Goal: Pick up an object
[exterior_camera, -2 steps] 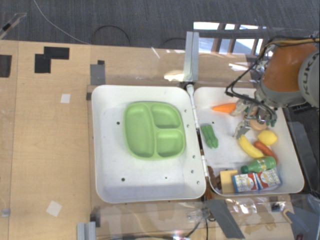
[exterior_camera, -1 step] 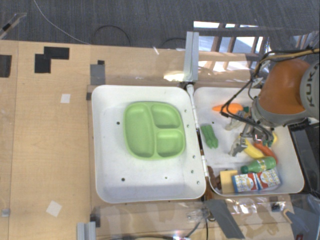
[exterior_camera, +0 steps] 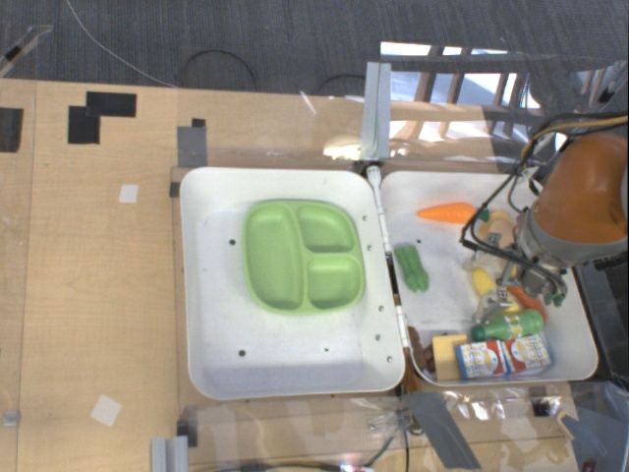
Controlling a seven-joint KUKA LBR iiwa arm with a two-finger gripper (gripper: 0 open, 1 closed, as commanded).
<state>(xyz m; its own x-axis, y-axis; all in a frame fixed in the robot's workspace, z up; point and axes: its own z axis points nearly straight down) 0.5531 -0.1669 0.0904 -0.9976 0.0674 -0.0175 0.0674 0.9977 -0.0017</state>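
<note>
Robot arm point(exterior_camera: 580, 200) reaches down into the right-hand bin point(exterior_camera: 432, 187) on a wooden table point(exterior_camera: 88, 293)

The table carries two shallow white bins side by side. The left bin point(exterior_camera: 221, 362) holds a green divided plate point(exterior_camera: 302, 256) near its middle. In the right bin a boxed carton point(exterior_camera: 501, 356) lies along the near wall with a yellow block point(exterior_camera: 447, 354) touching its left end and a green bottle point(exterior_camera: 509, 326) just above it. A green pepper-like toy point(exterior_camera: 412, 266) lies close to the wall between the bins, an orange carrot point(exterior_camera: 447, 213) towards the far side, and a small yellow piece point(exterior_camera: 482, 281) beside the arm. The grey arm with its orange band comes in from the right, its fingers point(exterior_camera: 494, 308) low over the bottle, too cluttered to tell how far they are parted or whether they grip anything
</note>
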